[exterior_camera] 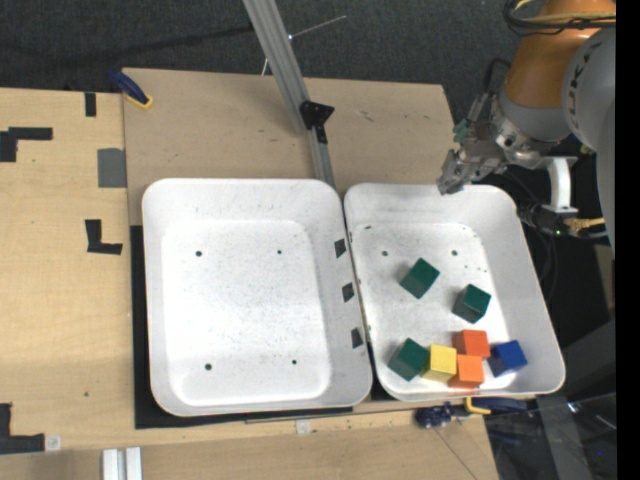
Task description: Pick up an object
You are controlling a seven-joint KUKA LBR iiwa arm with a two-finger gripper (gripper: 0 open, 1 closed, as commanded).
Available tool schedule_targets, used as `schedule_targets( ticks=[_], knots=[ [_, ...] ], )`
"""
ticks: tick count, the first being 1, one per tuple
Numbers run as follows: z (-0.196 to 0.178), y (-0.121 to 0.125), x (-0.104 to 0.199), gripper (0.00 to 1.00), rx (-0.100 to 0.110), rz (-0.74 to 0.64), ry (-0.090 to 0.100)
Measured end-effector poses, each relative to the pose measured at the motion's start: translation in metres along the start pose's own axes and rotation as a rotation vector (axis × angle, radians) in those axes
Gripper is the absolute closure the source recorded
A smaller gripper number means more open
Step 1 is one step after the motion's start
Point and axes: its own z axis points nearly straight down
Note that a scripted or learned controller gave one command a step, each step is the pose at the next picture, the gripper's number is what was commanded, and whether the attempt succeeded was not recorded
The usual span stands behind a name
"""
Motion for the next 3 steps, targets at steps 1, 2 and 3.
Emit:
schedule_targets(
  ticks=[1, 2, 3],
  knots=[
    [0.008, -0.008, 0.057, 1.00, 0.006, -0.004, 0.002],
    [0.002, -0.020, 0.105, 1.00, 0.006, -0.005, 0.003],
    [-0.006, -0.018, 0.157, 1.00, 0.005, -0.006, 0.002]
  ],
)
